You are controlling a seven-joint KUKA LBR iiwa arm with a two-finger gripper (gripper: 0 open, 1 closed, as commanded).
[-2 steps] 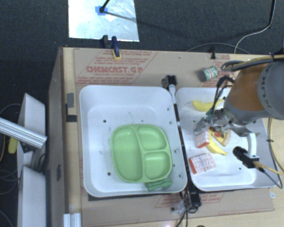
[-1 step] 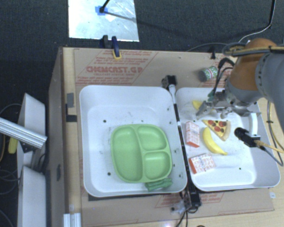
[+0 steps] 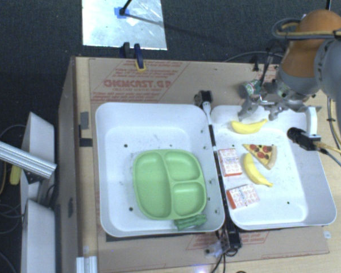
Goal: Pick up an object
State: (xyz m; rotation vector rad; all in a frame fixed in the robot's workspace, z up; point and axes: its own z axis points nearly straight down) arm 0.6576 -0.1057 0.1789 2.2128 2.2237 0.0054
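At the far end of the right bin (image 3: pixel 315 206): gripper (image 3: pixel 260 110), fingers spread, poised just above one banana (image 3: pixel 249 126), nothing between them. Right bin also held: pizza slice (image 3: pixel 262 153), second banana (image 3: pixel 256 170), two small printed cards (image 3: pixel 230 161) (image 3: pixel 242 196). Left bin (image 3: pixel 111 138) held: green divided plate (image 3: pixel 169 183), green item (image 3: pixel 188 222) at its near edge. Status, by judgement: approach made; closing and lift outstanding; no object yet picked.

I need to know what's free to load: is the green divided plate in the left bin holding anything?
Empty. All three compartments of the green plate show bare green.
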